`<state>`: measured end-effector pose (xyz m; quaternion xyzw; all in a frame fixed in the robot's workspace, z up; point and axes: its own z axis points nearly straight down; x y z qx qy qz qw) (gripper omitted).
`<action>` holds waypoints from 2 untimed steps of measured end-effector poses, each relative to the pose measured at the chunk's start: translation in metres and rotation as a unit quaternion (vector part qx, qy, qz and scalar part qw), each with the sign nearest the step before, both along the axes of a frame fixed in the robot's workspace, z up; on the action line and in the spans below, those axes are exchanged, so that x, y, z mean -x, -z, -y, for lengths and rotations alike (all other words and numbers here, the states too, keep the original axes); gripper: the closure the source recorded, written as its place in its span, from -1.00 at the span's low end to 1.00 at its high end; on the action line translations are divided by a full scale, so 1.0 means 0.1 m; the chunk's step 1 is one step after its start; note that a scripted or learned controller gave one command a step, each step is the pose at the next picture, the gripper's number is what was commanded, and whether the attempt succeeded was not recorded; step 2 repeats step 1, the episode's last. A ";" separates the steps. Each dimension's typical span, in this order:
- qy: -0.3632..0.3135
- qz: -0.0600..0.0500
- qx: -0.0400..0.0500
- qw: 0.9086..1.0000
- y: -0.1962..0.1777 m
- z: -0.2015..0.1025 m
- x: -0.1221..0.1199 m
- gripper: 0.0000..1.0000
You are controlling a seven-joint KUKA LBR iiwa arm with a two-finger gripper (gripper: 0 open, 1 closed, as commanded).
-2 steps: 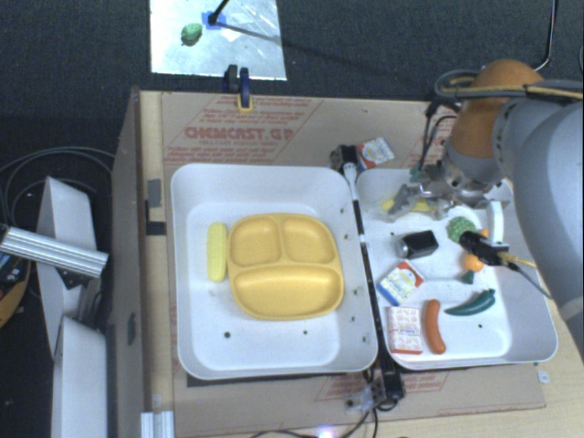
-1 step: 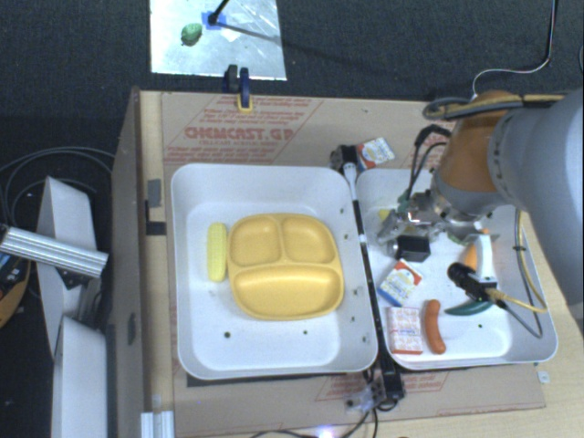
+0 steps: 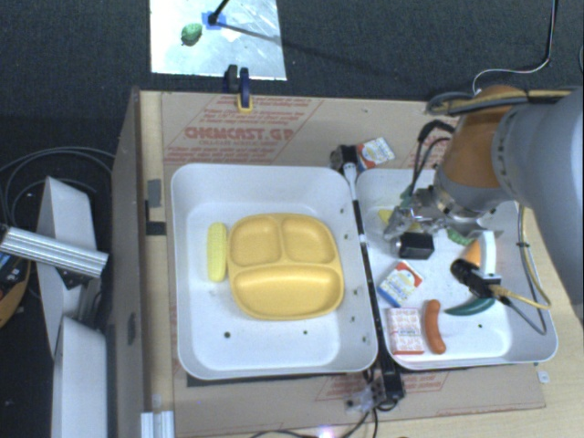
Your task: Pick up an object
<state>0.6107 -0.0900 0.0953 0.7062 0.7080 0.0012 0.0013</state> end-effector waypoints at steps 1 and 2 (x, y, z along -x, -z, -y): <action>-0.001 0.001 0.000 1.000 -1.20 -0.32 0.19 1.00; -0.001 0.001 0.000 1.000 -1.20 -0.32 0.19 1.00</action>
